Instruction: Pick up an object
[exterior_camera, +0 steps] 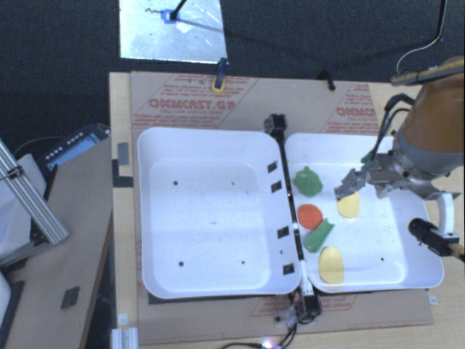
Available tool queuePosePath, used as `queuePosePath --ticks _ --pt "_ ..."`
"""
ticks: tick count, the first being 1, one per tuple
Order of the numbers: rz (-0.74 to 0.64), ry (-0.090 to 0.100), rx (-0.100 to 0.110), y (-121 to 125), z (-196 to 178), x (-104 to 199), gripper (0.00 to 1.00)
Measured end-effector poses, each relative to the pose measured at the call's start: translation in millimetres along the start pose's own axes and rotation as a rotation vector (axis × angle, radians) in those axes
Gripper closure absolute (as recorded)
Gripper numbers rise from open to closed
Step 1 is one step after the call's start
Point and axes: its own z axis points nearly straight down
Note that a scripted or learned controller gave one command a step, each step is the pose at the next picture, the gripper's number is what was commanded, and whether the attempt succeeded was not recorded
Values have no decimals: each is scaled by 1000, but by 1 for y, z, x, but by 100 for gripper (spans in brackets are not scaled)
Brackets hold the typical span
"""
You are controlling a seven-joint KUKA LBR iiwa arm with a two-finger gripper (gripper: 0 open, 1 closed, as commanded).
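Gripper (349,187) low in right bin (378,275); can't tell its state, nothing visibly held. Small yellow piece (349,207) just below it, maybe touching. Green lumpy object (308,182) to its left, near. Orange-red round object (310,215), green long object (319,235), yellow oval object (331,265) further down-left. Left bin (211,151) beyond.

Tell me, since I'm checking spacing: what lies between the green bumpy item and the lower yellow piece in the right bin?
In the camera view, between the green bumpy item and the lower yellow piece lie a red-orange round piece and a green elongated piece.
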Motion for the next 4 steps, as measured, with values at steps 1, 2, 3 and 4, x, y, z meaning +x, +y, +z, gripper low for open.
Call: queuePosePath --ticks 1,2,3,4 --pt "-2 0 -3 1 -11 0 100" --pt "-2 -1 -4 32 -26 -6 100" --pt "-6 -1 -8 126 -23 16 100" --pt "-4 0 1 115 -18 56 100"
